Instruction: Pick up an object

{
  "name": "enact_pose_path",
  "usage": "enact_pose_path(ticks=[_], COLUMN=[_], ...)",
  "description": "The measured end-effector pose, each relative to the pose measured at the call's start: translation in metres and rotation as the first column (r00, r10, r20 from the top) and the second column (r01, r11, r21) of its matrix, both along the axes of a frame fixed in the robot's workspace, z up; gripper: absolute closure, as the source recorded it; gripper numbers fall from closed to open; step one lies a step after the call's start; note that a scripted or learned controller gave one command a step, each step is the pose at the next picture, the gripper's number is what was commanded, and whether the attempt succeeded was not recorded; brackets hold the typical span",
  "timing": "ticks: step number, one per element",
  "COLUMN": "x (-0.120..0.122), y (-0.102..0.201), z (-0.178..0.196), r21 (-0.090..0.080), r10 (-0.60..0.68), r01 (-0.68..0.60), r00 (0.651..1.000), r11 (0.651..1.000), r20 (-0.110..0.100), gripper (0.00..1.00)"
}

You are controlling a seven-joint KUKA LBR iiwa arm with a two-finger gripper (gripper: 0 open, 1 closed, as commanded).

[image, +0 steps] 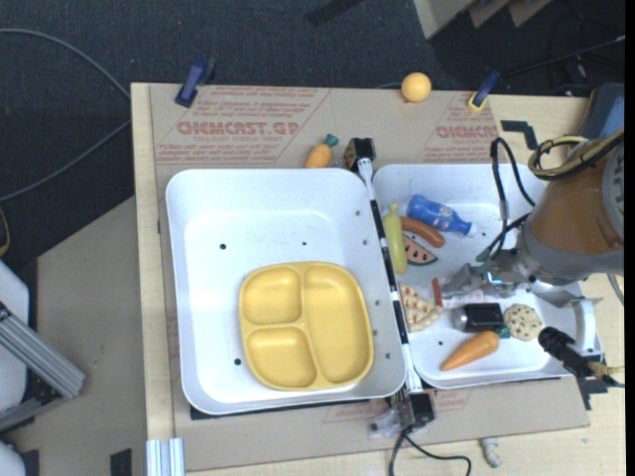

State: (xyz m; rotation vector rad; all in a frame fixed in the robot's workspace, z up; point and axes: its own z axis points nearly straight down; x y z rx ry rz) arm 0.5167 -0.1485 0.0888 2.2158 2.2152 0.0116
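From here I see a yellow divided plate (306, 323) in the left bin (198, 226). In the right bin (466, 178) lie a blue bottle (438, 214), a carrot (470, 349) and a cookie (522, 319). My end effector (474, 278) hovers low over the bin's middle; whether it grips anything, I cannot tell.

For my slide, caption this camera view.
KUKA arm's gripper low in the right bin among toy foods; yellow divided plate in the left bin.

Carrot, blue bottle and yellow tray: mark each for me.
carrot (470, 349), camera view, middle of its orange body
blue bottle (438, 213), camera view, middle of its side
yellow tray (306, 322), camera view, ridge where its compartments meet
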Motion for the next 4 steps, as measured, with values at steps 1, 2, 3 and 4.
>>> enact_pose_path(ticks=[1, 2, 3, 4], x=[0.017, 0.114, 0.052, -0.004], y=[0.044, 0.038, 0.02, 0.02], z=[-0.004, -0.004, -0.005, -0.005], r21=[0.001, 0.001, 0.0, 0.001], r10=[0.002, 0.002, 0.0, 0.0], r01=[-0.002, -0.002, 0.0, 0.0], r00=[1.0, 1.0, 1.0, 1.0], r11=[1.0, 1.0, 1.0, 1.0], r20=[-0.009, -0.01, -0.013, -0.013], gripper=[0.0, 0.0, 0.0, 0.0])
